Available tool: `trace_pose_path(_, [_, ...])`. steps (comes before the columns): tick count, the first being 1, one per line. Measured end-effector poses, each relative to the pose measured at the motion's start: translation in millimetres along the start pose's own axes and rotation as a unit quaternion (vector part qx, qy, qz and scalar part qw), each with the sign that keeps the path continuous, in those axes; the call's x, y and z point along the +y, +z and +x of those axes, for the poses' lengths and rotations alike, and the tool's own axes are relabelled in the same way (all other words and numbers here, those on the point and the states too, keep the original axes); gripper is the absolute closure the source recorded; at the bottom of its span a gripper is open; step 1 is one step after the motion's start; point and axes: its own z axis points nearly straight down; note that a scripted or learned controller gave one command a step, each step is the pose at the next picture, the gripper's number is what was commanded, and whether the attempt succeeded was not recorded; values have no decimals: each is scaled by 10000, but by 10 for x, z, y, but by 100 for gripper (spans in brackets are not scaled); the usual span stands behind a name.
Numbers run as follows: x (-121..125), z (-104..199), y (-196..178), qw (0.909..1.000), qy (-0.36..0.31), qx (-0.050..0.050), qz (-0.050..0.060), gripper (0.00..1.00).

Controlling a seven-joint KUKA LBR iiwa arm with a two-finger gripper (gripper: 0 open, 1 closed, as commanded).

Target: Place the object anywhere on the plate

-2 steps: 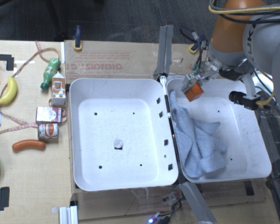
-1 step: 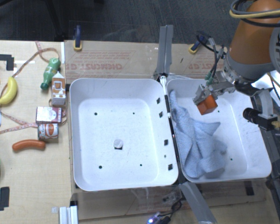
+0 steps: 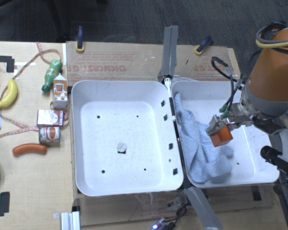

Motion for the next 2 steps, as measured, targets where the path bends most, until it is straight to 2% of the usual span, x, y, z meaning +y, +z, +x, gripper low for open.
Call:
trace_pose_path(1, [-133, -855, -174, 9998, 206, -8, -5, 100])
trace_pose_path(2, [-142, -917, -586, 9988, -488, -9, -9, 100])
